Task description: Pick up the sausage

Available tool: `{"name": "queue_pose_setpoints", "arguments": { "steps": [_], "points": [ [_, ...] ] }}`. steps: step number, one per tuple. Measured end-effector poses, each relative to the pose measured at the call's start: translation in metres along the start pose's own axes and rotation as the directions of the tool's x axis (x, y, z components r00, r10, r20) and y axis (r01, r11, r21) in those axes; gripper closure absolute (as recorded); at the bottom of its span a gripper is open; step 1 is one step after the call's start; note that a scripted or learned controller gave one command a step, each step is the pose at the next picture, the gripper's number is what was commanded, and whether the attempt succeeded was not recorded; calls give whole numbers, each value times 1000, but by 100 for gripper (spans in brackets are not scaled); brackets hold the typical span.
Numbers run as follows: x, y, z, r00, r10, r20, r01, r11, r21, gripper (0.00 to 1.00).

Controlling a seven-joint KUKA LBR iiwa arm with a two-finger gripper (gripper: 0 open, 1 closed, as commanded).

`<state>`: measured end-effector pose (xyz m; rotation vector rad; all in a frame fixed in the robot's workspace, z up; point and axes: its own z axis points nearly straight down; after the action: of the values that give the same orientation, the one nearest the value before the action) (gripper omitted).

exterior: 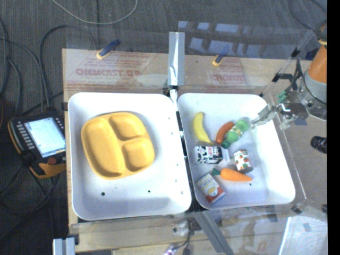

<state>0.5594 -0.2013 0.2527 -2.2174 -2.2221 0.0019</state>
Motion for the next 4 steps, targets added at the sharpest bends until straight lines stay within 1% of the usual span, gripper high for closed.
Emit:
{"name": "queue_pose_setpoints", "arguments": {
  "steps": [1, 2, 3, 4],
  "points": [
    [20, 50, 147, 995, -97, 5, 98, 995, -25, 0],
    [42, 65, 163, 999, -36, 6, 36, 999, -10, 0],
    [43, 66, 153, 999, -37, 6, 37, 999, -12, 100],
    [43, 66, 153, 999, -37, 6, 37, 999, -13, 0]
  ]
}}
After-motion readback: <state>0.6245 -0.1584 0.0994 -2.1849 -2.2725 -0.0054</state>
